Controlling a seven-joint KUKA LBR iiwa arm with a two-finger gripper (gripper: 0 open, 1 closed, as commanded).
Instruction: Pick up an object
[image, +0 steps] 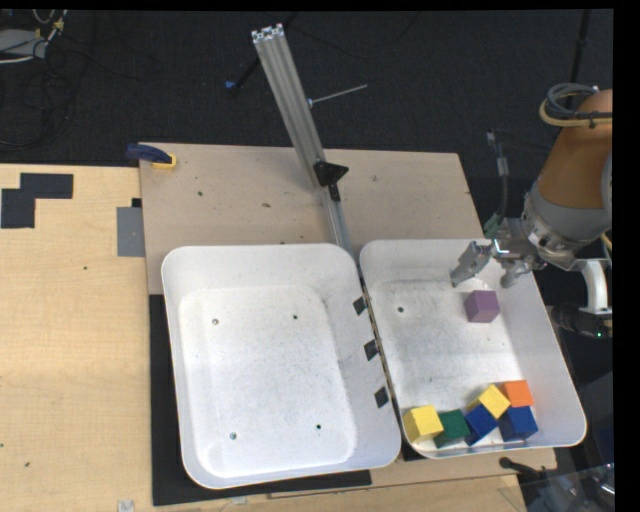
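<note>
**Gripper poised over purple block in right bin; nothing held**

Finding 1. The gripper (490, 265) hangs over the far part of the right bin (560, 345), its two fingers spread apart with nothing between them. One finger points down and to the left; the other sits to its right, beneath the wrist.

Finding 2. The purple block (482, 305) lies alone on the bin floor, just on the near side of the gripper and slightly left of the midline between the fingertips. It appears roughly cubic, so no long axis governs the approach. In my judgement, a short shift toward the near side followed by a straight descent would bring the fingers to either side of it; whether the fingers stand clear above it or level with it cannot be told from this slant.

Finding 3. A cluster of blocks (480, 415), yellow, green, blue and orange, is packed against the near wall of the same bin, well apart from the purple block.

Finding 4. The left bin (190, 300) adjoins the right bin. An aluminium bar (295, 105) rises from the bench beyond the bins, well left of the arm.

Finding 5. The floor around the purple block is flat, white and open on all sides; the right wall is the closest obstruction, though not pressing.
</note>
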